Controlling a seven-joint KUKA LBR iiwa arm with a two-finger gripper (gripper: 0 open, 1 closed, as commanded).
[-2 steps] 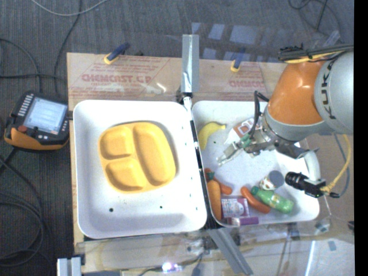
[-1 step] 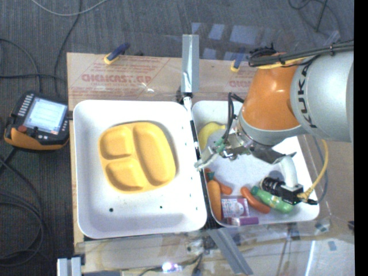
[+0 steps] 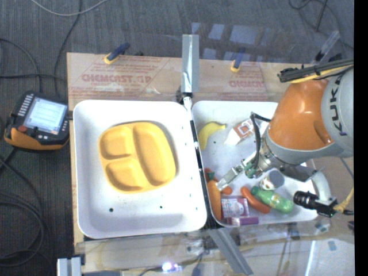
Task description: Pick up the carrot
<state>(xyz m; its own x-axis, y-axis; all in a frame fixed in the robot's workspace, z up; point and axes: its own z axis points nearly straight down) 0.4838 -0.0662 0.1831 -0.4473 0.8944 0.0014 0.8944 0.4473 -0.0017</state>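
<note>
One gripper point(image 3: 225, 182) (open) — just beside carrot point(image 3: 214, 200)

Robot lab: teach pendant point(image 3: 37, 121), cables point(image 3: 52, 4)

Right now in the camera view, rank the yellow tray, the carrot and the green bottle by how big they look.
1. yellow tray, by far the largest.
2. carrot and green bottle look about alike; I won't rank them.

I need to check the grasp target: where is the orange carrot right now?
In the camera view, the long orange carrot lies in the right white bin, along its left wall near the front corner, just left of the pink box.
</note>
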